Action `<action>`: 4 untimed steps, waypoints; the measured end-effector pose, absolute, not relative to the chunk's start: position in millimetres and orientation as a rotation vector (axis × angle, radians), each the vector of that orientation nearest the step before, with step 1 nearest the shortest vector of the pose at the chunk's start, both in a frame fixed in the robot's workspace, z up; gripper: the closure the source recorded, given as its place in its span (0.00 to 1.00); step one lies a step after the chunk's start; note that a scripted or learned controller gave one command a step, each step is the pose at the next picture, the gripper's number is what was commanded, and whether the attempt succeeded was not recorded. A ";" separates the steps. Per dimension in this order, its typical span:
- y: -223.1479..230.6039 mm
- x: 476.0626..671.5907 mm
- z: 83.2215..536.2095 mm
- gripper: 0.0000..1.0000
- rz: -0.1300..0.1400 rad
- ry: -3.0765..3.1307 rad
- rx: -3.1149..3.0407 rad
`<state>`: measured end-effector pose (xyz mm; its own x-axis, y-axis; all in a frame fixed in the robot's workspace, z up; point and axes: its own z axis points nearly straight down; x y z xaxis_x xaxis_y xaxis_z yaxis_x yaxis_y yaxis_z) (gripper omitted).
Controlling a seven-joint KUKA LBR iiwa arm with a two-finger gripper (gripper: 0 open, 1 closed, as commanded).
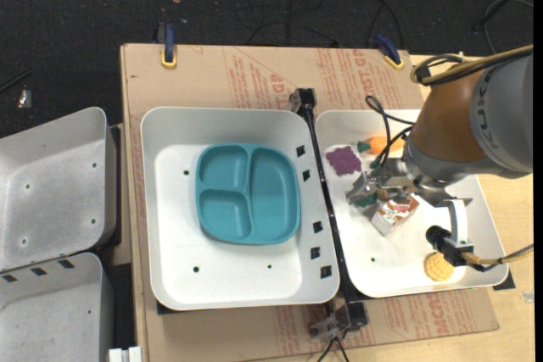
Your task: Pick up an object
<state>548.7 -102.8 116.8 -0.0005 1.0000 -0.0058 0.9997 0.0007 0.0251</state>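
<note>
- While the gripper (371,189) sits low in the right bin (488,208), centre-right of frame, its state cannot be told.
- Nearest object: white block (392,218), touching or just beside it.
- No lift evident; pick outstanding.

A teal divided tray (249,194) lies in the left bin (161,182). Both bins sit on a cardboard-covered counter (229,76), clamps (168,45) at its far edge.
</note>
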 end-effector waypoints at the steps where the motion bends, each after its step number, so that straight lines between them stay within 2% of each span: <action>1: -104.7 548.9 124.7 1.00 0.019 2.199 2.206; 2: -110.3 546.0 185.7 1.00 0.003 2.220 2.217; 3: -110.4 547.2 235.5 1.00 0.004 2.221 2.215; 4: -110.1 547.3 214.4 1.00 -0.003 2.222 2.222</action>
